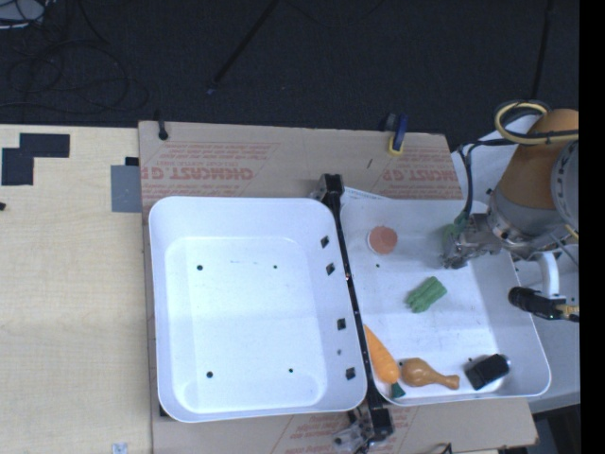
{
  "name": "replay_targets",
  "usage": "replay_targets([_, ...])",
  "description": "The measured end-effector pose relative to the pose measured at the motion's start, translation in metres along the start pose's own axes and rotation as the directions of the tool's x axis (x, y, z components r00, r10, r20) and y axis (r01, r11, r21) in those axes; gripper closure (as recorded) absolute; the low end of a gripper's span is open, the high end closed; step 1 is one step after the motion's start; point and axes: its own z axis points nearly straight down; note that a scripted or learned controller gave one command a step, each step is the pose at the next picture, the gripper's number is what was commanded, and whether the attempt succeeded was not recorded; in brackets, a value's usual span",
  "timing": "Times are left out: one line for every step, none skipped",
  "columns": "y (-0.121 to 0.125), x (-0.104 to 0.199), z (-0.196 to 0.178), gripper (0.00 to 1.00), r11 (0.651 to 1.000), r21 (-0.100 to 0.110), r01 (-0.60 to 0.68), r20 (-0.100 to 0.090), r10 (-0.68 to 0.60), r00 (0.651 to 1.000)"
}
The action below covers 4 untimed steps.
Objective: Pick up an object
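My gripper [459, 252] hangs low over the back right part of the right bin [525, 348], reaching in from the right. A round pink disc [383, 240] lies to its left, apart from it. A green ridged piece [426, 294] lies a little in front of the gripper and to the left. Along the bin's front edge lie an orange carrot [379, 352], a tan gourd-shaped toy [428, 375] and a small black block [487, 371]. Nothing shows clearly in the gripper's grasp.
The left bin [161, 253] stands beside the right one, with a black clip rail [338, 263] between them. Both rest on a cardboard sheet [236, 159]. A blue-and-yellow clamp [397, 133] sits at the cardboard's back edge. Cables [529, 301] trail at the right.
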Motion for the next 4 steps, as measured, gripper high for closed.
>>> replay_targets([0.000,0.000,0.001,0.00,1.000,0.001,0.000,0.000,0.000,1.000])
replay_targets([0.000,-0.001,-0.010,1.00,1.000,0.001,-0.001,0.000,0.001,1.000])
replay_targets([0.000,-0.001,-0.010,0.00,1.000,0.001,-0.001,0.000,0.001,1.000])
replay_targets([0.005,0.001,0.011,0.00,1.000,0.002,0.001,0.000,-0.001,1.000])
